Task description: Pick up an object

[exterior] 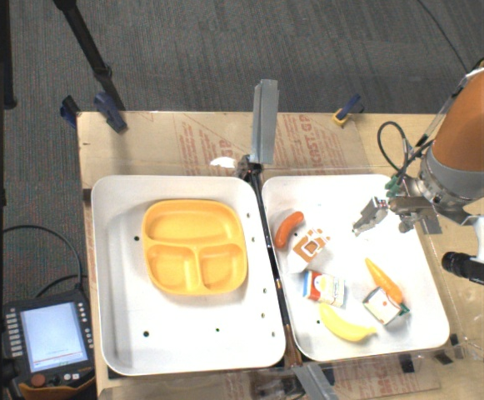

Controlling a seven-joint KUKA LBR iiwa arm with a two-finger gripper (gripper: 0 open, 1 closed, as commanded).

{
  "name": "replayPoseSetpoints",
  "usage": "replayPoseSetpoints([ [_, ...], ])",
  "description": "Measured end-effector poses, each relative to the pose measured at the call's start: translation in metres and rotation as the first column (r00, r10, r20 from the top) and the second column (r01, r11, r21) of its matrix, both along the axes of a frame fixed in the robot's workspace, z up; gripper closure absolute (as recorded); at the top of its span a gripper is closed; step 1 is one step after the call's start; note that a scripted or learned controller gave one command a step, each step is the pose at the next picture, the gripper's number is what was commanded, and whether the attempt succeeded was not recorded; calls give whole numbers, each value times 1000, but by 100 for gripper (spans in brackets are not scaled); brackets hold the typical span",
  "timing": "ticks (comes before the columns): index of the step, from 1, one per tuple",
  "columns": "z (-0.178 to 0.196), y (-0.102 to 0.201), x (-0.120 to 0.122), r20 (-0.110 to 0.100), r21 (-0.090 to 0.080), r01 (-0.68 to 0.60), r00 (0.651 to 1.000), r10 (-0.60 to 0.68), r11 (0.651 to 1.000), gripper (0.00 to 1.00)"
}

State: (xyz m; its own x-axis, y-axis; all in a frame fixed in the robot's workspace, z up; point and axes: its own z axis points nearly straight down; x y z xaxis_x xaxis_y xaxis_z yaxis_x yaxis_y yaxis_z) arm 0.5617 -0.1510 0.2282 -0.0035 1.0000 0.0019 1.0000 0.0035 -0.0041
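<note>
1. Your candidates for picking all lie in the right shallow white bin [429, 261]: a small orange-red sausage-shaped toy [288, 227] near the bin's left wall, a little white carton with an orange-and-brown pattern [309, 247] just beside it, a small white carton with red and blue print [323, 288] below that, a yellow plastic banana [346, 327] near the bin's front edge, an orange carrot-shaped toy [384, 280], and a small white box with red and green marks [384, 307] touching the carrot's lower end.
2. You will see the two-finger gripper [369, 217] over the upper middle of that bin, above bare white floor, pointing left. It is apart from every toy; the patterned carton and the carrot are nearest. Nothing sits between its fingers, and you cannot tell from this angle whether the claw is spread or pressed together.
3. Behind it, the grey arm with the orange band [466, 132] enters from the right, with black cables looping beside the wrist.
4. In the left shallow white bin [108, 307] you have a yellow plastic divided plate with three compartments [196, 246], lying flat in the bin's upper middle.
5. Both bins rest side by side on a cardboard-covered bench [175, 140]; a grey upright post [264, 123] stands behind the seam between them.
6. At the lower left, off the bench, sits a grey teach pendant with a lit screen [48, 338].
</note>
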Motion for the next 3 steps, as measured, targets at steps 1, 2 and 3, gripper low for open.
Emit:
replayPoseSetpoints([
  [1, -134, -35, -81, 0, 7, -213, 977, 213, 977, 0],
  [2, -141, -30, -86, 3, 2, -236, 972, 236, 972, 0],
  [3, -130, -41, -8, -12, 32, -6, 1000, 7, 999, 0],
])
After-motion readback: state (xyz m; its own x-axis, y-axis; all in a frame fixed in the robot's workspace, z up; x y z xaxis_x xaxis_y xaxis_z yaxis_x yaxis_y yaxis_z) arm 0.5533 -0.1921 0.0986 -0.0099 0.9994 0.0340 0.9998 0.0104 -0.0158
